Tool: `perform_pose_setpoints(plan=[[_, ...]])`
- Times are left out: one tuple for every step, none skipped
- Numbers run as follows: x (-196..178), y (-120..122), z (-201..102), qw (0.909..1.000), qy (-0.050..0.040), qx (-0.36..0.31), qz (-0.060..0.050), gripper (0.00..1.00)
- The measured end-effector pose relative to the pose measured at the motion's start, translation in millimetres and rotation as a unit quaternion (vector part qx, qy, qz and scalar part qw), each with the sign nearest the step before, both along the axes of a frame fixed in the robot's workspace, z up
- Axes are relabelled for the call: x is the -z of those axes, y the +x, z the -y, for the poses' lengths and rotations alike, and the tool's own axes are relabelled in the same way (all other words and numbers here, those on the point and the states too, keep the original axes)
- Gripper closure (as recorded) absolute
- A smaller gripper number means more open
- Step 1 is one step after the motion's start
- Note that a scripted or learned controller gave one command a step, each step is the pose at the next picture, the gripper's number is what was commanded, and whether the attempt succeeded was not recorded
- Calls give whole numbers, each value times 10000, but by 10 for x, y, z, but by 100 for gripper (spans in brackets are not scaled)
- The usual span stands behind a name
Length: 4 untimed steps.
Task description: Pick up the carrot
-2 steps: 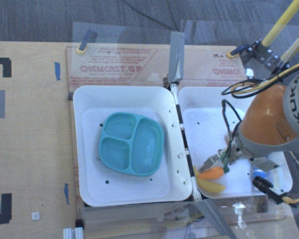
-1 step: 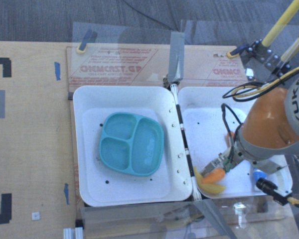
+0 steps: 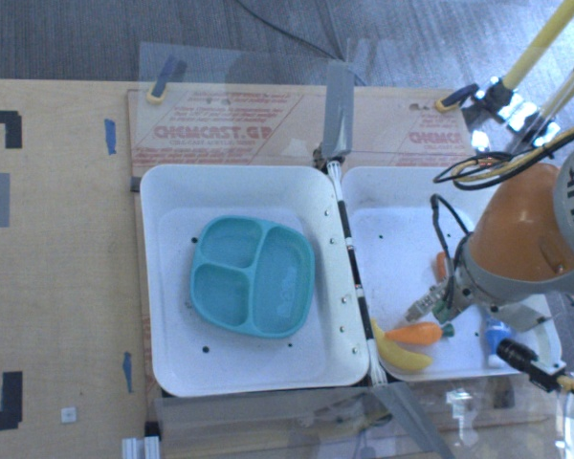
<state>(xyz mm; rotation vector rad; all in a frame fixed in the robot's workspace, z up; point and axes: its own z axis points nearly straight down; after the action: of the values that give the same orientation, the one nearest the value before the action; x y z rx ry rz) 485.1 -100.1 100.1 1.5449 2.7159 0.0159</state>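
**Risk: wrong-item pick or glancing miss at the carrot**

Banana [image 3: 405, 355] sits lowest in frame, at the front-left corner of the right bin [image 3: 392, 208]; the carrot [image 3: 414, 333] is lying right on top of or against it, tip pointing left, green stem end to the right. Contact between the two looks likely, though overlap versus plain touching cannot be settled from this angle.

Gripper [image 3: 438, 301] is seen just above and right of the carrot's stem end, under the orange wrist band. Whether the fingers are open or closed cannot be told; the metal parts are small and partly masked by the wrist. Nothing is seen held between them.

Failure modes judged from this layout:
- Banana caught along with, or instead of, the carrot, since no gap is visible between them.
- Carrot rolled off the banana's curve if only one side is touched first; a tapered, round body is likely to squirt out of a pinch.
- Grasp landing on the stem end rather than mid-body, given the current offset to the right; a tip-heavy hold could be dropped on lift.
- Bin wall and centre divider are close on the left, so a push in that direction would jam both items into the corner.
- A small orange piece [image 3: 441, 266] and a blue object [image 3: 496, 338] lie near the wrist; a nudge is possible.

Left bin [image 3: 172, 199] with the teal divided plate [image 3: 253, 275] is well apart and not considered at risk.
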Motion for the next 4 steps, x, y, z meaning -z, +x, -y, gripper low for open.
perform_pose_setpoints(plan=[[0,0,-3,10000,0,-3,-1,0],[109,-18,7,9953,-13,-971,-41,0],[111,-14,79,9963,0,-857,-39,0],[0,2,102,9965,-14,-832,-1,100]])
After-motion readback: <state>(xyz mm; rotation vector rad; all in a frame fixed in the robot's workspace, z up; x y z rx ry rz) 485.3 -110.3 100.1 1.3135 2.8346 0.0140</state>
